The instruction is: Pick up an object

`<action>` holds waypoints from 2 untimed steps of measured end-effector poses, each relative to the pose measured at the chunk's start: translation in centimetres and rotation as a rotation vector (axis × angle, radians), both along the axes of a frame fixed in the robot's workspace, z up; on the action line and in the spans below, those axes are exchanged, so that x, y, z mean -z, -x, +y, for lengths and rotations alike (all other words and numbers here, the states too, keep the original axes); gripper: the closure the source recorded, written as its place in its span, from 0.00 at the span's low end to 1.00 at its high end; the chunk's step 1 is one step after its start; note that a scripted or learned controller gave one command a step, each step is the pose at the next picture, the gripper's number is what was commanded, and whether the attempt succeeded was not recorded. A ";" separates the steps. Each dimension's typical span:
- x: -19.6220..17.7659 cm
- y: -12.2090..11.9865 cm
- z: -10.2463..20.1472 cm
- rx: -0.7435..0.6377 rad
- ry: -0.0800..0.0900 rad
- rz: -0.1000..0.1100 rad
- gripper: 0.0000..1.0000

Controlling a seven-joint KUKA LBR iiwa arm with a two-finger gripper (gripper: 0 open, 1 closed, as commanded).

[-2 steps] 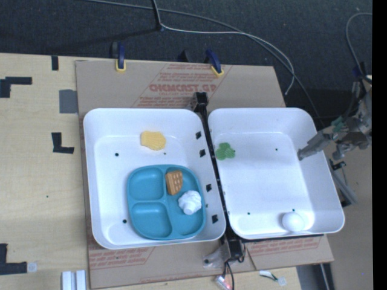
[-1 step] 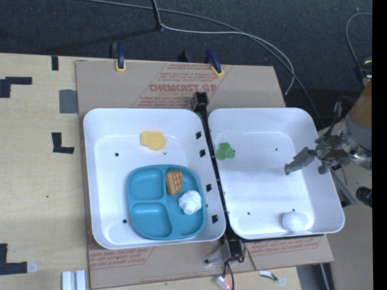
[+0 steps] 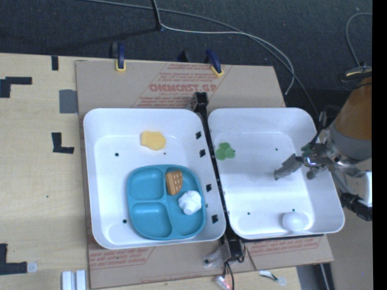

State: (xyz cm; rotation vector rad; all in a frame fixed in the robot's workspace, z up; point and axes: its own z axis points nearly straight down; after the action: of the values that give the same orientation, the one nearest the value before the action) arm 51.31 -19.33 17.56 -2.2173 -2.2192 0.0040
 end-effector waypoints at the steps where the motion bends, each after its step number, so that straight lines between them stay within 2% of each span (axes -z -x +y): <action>1: 4.7 0.1 -0.8 0.001 0.000 0.000 0.00; 2: 3.5 -0.1 -0.8 0.000 0.001 -0.004 1.00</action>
State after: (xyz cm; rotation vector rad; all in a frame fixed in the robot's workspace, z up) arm 51.37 -20.15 14.05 -2.2201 -2.2218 0.0009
